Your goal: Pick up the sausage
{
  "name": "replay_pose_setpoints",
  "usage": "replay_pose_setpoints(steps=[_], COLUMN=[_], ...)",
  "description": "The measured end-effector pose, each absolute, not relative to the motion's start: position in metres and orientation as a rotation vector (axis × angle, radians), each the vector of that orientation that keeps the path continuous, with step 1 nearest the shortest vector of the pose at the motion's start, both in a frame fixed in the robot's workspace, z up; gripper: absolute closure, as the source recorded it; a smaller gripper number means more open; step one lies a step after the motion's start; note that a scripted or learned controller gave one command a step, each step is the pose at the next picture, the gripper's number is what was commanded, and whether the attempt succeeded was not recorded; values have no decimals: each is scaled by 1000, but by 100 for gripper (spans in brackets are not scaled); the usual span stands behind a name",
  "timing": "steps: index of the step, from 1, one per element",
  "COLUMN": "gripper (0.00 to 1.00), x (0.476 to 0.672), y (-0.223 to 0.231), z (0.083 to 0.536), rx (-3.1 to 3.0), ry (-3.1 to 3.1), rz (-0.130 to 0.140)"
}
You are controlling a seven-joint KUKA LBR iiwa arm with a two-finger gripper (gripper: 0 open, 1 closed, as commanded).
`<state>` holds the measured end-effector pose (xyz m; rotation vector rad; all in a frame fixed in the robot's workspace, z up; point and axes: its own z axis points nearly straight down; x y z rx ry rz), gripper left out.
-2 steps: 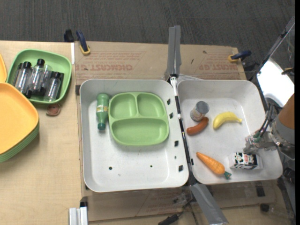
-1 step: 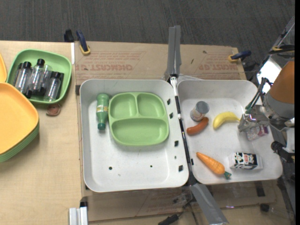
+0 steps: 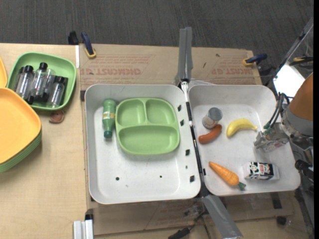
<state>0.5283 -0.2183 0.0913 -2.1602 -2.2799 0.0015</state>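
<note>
red-brown sausage [image 3: 210, 134] lies mid-bin, clear around; end effector [image 3: 265, 139] near right rim, state unclear.

A banana [image 3: 240, 127], carrot [image 3: 225, 174] and can [image 3: 214, 116] share the right bin [image 3: 234, 93].

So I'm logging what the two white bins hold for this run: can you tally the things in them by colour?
Green: 2, the divided plate and the bottle
Orange-red: 2, the sausage and the carrot
Yellow: 1, the banana
Grey: 1, the can
Black and white: 1, the small carton
Total: 7
</note>
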Motion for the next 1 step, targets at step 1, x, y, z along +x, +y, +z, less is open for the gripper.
replay_pose_setpoints(steps=[1], gripper=[100], x=[477], y=[-222], z=[91], rx=[-1973], ry=[-2442], rz=[1])
